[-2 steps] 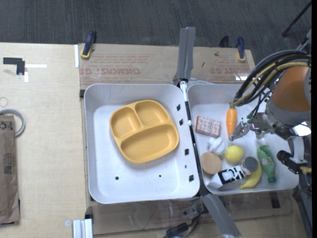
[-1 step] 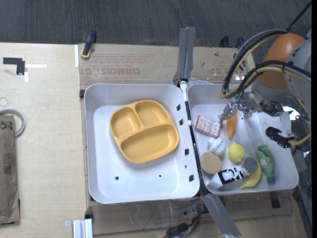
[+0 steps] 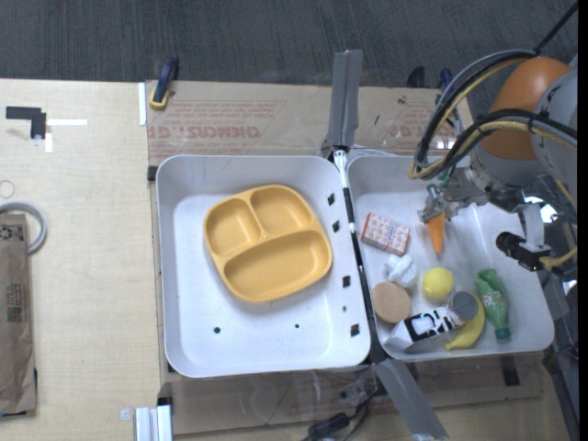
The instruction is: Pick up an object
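Orange carrot (image 3: 436,236) sits pinched in the jaws (image 3: 434,215), above lemon (image 3: 438,283) and snack pack (image 3: 385,233).

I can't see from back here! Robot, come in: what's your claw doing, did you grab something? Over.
Gripper over right bin, orange carrot at its fingertips. Lemon, banana, green bottle lie close by. Over.

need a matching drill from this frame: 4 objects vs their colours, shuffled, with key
Objects:
1. divided plate
2. carrot
3. bottle
4. round disc

Colours:
A. green
B. tan
C. yellow
D. orange

Pairs: 1-C, 2-D, 3-A, 4-B

The plate lies in the left bin; the other three lie in the right bin. The carrot sits just below the end effector.
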You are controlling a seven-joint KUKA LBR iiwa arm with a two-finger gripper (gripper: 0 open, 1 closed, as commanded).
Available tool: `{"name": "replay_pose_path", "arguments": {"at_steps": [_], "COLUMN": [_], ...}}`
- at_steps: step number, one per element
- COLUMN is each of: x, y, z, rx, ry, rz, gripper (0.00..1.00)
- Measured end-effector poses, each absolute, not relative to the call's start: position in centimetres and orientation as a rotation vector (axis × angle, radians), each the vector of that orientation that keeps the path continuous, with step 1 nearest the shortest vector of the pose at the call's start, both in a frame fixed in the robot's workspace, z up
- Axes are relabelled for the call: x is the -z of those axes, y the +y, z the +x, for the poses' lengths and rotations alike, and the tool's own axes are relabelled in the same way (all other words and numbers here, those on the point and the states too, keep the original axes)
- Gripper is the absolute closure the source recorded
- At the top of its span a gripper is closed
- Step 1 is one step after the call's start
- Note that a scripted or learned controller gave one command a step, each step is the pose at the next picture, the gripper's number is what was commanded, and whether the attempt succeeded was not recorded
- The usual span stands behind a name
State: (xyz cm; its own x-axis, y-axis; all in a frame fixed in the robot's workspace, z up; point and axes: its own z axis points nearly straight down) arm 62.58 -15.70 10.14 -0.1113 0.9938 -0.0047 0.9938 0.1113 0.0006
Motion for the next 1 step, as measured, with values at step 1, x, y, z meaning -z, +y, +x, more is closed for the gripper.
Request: {"name": "replay_pose_path", "arguments": {"at_steps": [1], "x": [-25.87], "y": [-14.25], "z": [61.39], "rx": [0.004], "ry": [2.363], "rz": [2.068], "gripper": [1.00]}}
